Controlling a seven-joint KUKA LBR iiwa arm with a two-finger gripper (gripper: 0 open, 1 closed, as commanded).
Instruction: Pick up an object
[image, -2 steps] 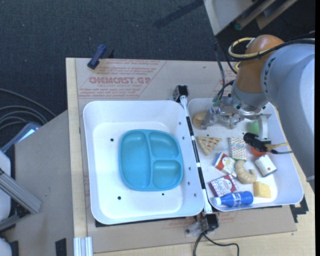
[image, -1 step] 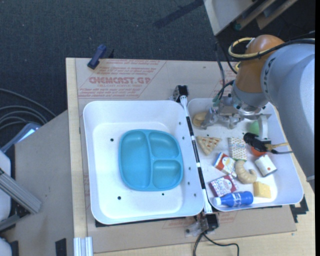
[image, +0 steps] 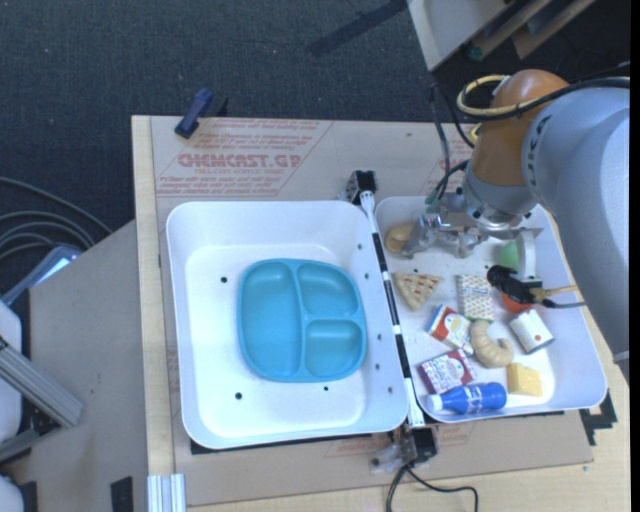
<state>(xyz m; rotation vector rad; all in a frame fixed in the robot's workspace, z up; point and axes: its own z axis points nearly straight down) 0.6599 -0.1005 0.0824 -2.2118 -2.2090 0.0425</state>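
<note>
The bench (image: 250, 160) is seen from a single fixed camera set above it, tilted so that the far edge lies toward the top of the frame. Both white bins are taken in whole: the left bin (image: 195, 300) (near the middle of the frame) and the right bin (image: 575, 370), over which the arm (image: 560, 130) is seen reaching in from the right. The camera is placed far enough back that dark floor beyond the bench is included.

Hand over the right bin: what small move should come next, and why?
Probably ease straight down a little. The hand hangs at the far end of the right bin, beside a tan food piece, with nothing visibly between its fingers.
</note>
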